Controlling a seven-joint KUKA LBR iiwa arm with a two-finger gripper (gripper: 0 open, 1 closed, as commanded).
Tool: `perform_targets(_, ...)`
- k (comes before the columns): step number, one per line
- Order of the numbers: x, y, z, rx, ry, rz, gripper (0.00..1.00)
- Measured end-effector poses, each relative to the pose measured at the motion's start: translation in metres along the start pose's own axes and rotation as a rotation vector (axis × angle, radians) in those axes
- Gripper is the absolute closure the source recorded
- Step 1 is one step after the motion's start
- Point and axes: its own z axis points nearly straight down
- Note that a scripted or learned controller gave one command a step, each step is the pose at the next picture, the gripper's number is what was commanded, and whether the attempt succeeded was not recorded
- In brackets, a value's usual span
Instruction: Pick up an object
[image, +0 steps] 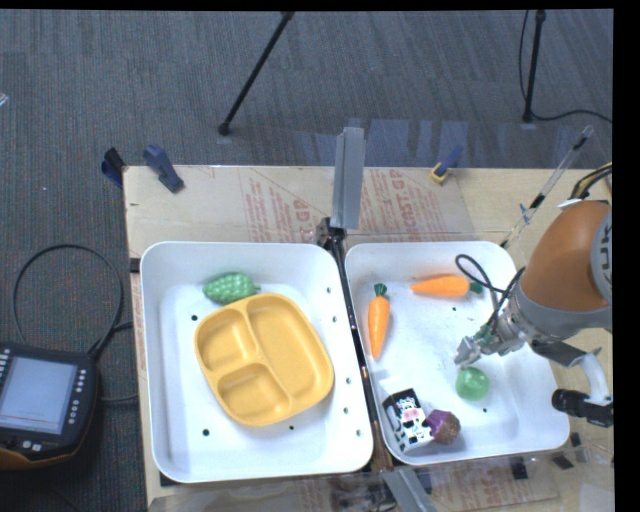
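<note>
While jaws (468, 350) hover, green ball (472, 383) lies just below.

Dark grey carpet (120, 80) covers the floor around a plywood surface (250, 200). Two thin black stand legs (255, 72) rest on it; a pendant screen (40, 405) lies left.

The claw (470, 352) hovers just above a green ball (472, 383) in the right bin (400, 262).
</note>
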Motion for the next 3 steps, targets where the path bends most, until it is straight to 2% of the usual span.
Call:
perform_targets(1,0.000,0.000,0.000,0.001,0.000,0.000,0.00)
perform_targets(2,0.029,0.072,0.008,-0.004,-0.004,-0.065,0.00)
perform_targets(3,0.077,0.049,0.008,-0.003,-0.004,-0.170,0.00)
